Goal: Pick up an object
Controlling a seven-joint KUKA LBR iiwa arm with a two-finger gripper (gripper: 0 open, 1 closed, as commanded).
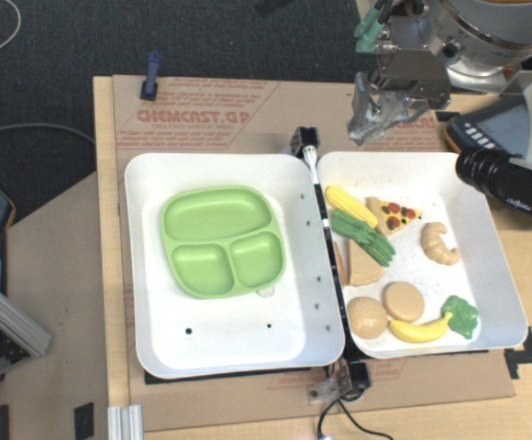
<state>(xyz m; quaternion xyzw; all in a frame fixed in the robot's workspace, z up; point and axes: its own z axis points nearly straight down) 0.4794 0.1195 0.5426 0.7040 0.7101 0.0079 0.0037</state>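
- The claw (376,122) hangs above the far edge of the right bin (495,246), with nothing between its fingers; whether they are spread or pressed together I cannot tell.
- The toy food lies in that bin: corn (350,206), green beans (362,236), pizza slice (394,216), croissant (440,243), banana (419,330), broccoli (463,316).
- The left bin (147,273) holds a green tray (222,241).
- The step looks like the approach: no pick has begun.
- Next, the claw would need to move nearer over one piece, perhaps the corn, then descend.
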